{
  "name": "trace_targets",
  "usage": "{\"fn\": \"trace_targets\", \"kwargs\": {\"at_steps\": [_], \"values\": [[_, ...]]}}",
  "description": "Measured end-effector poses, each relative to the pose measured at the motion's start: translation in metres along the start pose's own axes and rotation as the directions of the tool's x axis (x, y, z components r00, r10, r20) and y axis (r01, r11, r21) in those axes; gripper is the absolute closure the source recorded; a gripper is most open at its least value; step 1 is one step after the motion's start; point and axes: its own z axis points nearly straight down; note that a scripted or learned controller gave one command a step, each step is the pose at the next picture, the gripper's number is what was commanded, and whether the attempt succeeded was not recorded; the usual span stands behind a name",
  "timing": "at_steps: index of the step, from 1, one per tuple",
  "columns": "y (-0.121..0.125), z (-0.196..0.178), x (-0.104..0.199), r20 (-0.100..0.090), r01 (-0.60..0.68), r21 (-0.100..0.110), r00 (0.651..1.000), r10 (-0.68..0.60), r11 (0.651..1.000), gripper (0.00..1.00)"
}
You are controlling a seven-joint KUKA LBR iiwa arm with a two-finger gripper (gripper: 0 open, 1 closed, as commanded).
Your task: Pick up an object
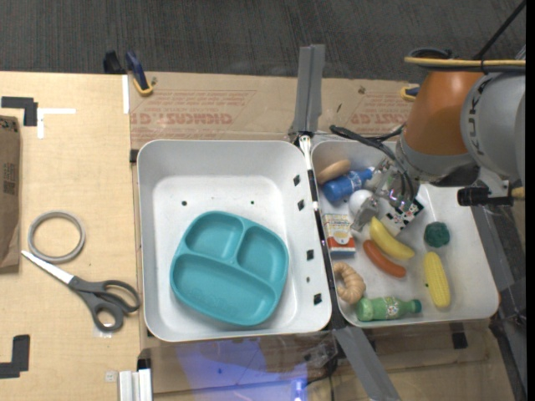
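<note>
Green bottle (387,308) lies at the near edge of the right bin (483,303), 1 of 2 on the tabletop, among toy foods heaped for picking. Above, the arm's hand (386,197) hangs over the yellow banana (390,238), almost touching; whether it is open cannot be told.
</note>
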Motion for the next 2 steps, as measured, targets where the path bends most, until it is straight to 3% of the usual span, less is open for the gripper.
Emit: {"fn": "trace_targets", "kwargs": {"at_steps": [1, 2], "values": [[-0.0377, 0.0024, 0.0405, -0.007, -0.079, 0.002, 0.997, 0.079, 0.997, 0.0], [-0.0368, -0.0072, 0.0398, -0.004, -0.075, 0.002, 0.997, 0.075, 0.997, 1.0]]}}
